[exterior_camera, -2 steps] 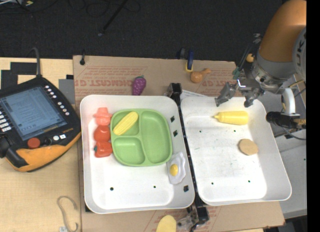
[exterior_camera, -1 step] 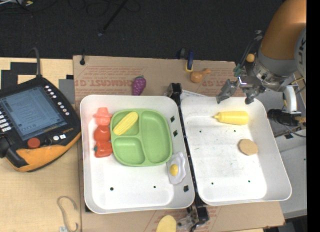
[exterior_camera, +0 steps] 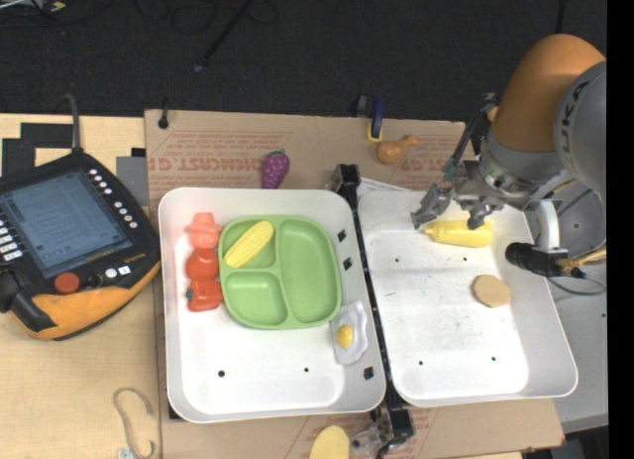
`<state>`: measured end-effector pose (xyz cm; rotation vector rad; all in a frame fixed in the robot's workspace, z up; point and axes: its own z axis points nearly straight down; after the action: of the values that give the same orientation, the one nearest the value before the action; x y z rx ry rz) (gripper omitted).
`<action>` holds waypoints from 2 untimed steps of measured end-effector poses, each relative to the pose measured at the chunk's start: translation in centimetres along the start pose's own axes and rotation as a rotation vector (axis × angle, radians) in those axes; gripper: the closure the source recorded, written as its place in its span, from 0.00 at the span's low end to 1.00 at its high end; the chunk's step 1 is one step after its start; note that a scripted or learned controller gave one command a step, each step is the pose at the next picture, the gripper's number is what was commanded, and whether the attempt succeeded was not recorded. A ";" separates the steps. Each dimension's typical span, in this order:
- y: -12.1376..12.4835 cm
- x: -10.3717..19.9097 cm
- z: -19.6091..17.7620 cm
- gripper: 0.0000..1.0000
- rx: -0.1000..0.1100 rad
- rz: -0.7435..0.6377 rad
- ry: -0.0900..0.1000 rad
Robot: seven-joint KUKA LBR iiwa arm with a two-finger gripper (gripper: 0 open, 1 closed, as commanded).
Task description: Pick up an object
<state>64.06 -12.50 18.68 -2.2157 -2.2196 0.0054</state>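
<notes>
The long yellow plastic banana-like piece lies on its side at about 12 o'clock in the right-hand shallow white bin, close to that bin's far wall, and it looks like the piece being gone for. The two-finger gripper sits right over it, its 2 dark fingers spread apart, 1 toward the piece's left end and 1 nearer its right, with nothing clamped between them. To do this step well, I judge the fingers should drop straight down until they straddle the piece across its narrow width, not along its length, then close slowly, since a smooth rounded toy can squirt sideways. The far wall is near, so the descent wants to stay clear of it. At about 4 o'clock from the yellow piece, well apart, rests a round tan cookie-shaped piece; it should not interfere. In the left-hand white bin a green divided plastic tray holds a yellow toy corn cob, with a red toy figure at its 9 o'clock.
</notes>
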 end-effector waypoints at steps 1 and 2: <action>0.2 0.7 6.3 0.00 0.000 -0.003 0.000; 0.3 1.1 10.1 0.00 -0.002 -0.005 0.000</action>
<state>64.26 -11.36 8.54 -2.2112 -2.2259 0.0040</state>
